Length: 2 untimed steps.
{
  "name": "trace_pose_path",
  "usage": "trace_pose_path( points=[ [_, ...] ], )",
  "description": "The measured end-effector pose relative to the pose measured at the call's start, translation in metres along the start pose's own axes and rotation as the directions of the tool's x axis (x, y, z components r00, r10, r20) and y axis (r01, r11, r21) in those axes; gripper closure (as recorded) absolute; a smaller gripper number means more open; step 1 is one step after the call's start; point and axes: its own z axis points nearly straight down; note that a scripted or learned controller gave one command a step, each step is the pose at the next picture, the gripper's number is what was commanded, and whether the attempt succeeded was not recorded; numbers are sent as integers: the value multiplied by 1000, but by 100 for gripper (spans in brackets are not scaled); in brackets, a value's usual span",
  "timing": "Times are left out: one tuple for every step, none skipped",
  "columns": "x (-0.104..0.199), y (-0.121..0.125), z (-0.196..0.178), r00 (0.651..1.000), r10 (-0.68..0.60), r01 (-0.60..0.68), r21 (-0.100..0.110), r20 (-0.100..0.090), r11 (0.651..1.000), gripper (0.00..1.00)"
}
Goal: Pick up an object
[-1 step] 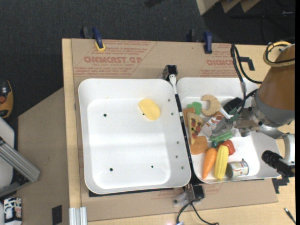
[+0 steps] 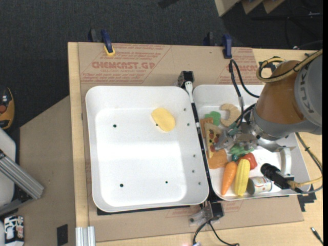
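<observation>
White plastic makes up two bins side by side on the desk (image 2: 154, 60). One yellow disc (image 2: 164, 120) lies alone in the left bin (image 2: 102, 152), toward twelve o'clock. The right bin (image 2: 302, 160) holds a heap: one carrot (image 2: 229, 175), one corn cob (image 2: 242, 177), one red piece (image 2: 251, 161), one can (image 2: 260, 185), one green piece (image 2: 213, 117). The gripper (image 2: 231, 139) sits low over the heap's middle; whether its fingers are wide, narrow or holding anything cannot be told.
</observation>
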Motion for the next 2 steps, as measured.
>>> trace_pose_path(
  points=[
    [-4, 36, 27, 1000, 2, -2, -12, 5, 1000, 0],
    [-17, 101, 27, 1000, 0, 0, -6, 3, 1000, 0]
  ],
)
